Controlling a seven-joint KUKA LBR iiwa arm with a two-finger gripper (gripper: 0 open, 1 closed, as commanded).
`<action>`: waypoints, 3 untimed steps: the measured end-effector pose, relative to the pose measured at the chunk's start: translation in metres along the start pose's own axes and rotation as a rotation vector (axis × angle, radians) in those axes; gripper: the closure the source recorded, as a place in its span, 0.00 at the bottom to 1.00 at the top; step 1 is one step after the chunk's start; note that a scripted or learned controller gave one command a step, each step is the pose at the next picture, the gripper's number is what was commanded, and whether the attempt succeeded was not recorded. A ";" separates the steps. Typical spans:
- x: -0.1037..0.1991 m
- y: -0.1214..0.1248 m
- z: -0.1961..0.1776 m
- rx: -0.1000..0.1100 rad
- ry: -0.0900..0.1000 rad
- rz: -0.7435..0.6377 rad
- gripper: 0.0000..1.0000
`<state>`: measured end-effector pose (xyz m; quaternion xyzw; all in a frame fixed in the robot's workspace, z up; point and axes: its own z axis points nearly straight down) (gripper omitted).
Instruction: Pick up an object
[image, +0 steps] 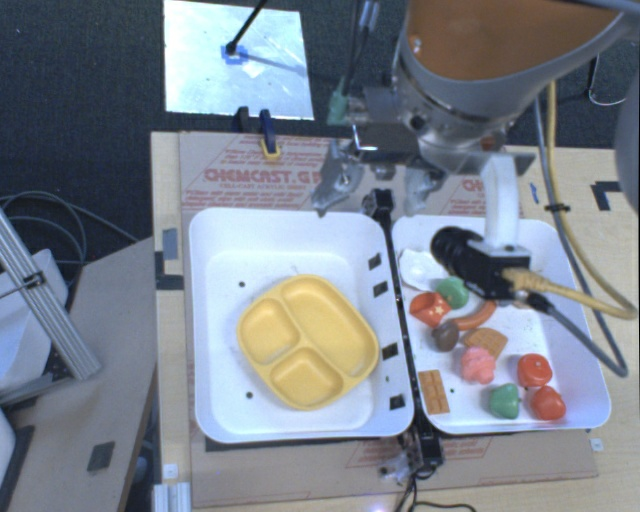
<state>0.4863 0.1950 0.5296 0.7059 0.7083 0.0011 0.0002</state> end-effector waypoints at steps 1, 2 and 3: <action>0.034 -0.002 0.217 0.015 -0.007 0.001 0.00; -0.040 -0.002 0.357 0.014 -0.007 0.010 0.00; -0.065 0.068 0.391 -0.002 -0.002 0.005 0.00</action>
